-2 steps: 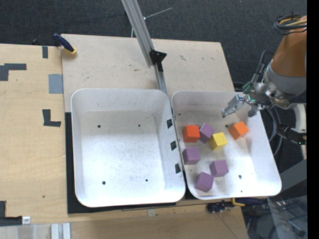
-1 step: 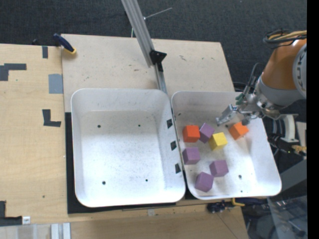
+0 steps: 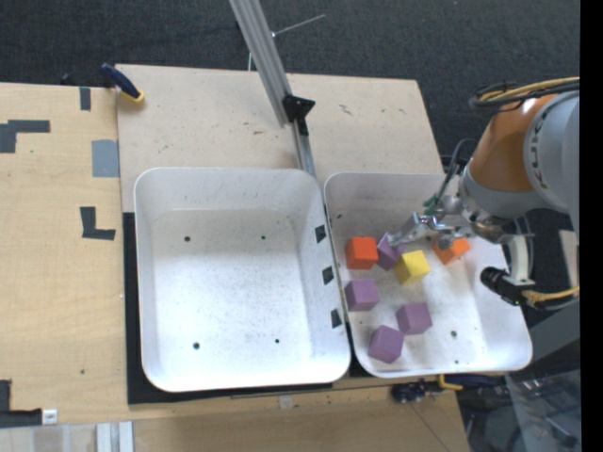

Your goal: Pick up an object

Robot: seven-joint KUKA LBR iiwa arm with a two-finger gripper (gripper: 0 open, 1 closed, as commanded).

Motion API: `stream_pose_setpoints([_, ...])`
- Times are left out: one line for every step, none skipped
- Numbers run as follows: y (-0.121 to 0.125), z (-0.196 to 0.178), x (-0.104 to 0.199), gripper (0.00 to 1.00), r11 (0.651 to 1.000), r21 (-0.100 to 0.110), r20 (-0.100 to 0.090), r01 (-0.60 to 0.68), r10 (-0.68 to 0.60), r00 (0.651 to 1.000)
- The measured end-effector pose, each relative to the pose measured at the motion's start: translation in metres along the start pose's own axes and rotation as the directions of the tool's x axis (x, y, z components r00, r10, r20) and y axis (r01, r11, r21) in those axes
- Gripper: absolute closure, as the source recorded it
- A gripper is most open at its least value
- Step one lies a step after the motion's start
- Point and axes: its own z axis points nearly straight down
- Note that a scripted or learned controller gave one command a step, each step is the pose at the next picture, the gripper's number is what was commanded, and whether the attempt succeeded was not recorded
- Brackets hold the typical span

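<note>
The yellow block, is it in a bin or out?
In. The yellow block lies inside the right bin, among purple and orange blocks, just below the end effector.

The gripper [image 3: 426, 226] hangs in the right bin [image 3: 490, 342]. Just left of its fingers [image 3: 415, 234] lie two blocks [image 3: 362, 251]; one block [image 3: 412, 266] sits just below them, another [image 3: 454, 247] right of them. Three more blocks [image 3: 415, 317] lie nearer the front. The left bin [image 3: 151, 252] lies well left.

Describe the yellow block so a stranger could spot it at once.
Look in the right bin, the one holding all the blocks. Near its middle, just below the pincer, lies the yellow block. It is the only yellow one among purple and orange neighbours.
</note>
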Motion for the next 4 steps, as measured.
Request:
stream_pose_setpoints([0.006,0.003,-0.001,0.00,1.000,-0.018,0.005,0.001,-0.001,1.000])
stream_pose_setpoints([0.006,-0.005,0.001,1.00,1.000,-0.018,0.003,0.002,-0.002,1.000])
stream_pose_setpoints([0.015,-0.052,-0.003,1.00,1.000,-0.001,0.001,0.001,-0.001,1.000])
stream_pose_setpoints([0.013,-0.115,-0.006,1.00,1.000,-0.003,0.002,0.001,-0.001,1.000])
